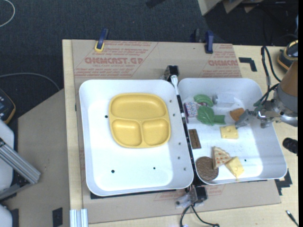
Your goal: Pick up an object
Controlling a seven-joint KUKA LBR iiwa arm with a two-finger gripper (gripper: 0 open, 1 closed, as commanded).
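Grey two-finger gripper (243, 118) hangs low in right shallow white bin (270, 167), reaching for small orange-brown toy piece (236, 113); grip state cannot tell. Square yellow cheese slice (230, 132) lies just beside, likely alternate target.

Position: one fixed camera above the bench (142, 56), looking down at a slant.
Facing: toward 12 o'clock, where dark floor lies beyond the bench.
Nearness: middling; both white bins fit whole, the left bin (94, 141) at 9 o'clock and the right bin (265, 150) at 3 o'clock.
Arm entry: the arm (289, 96) enters from 3 o'clock.
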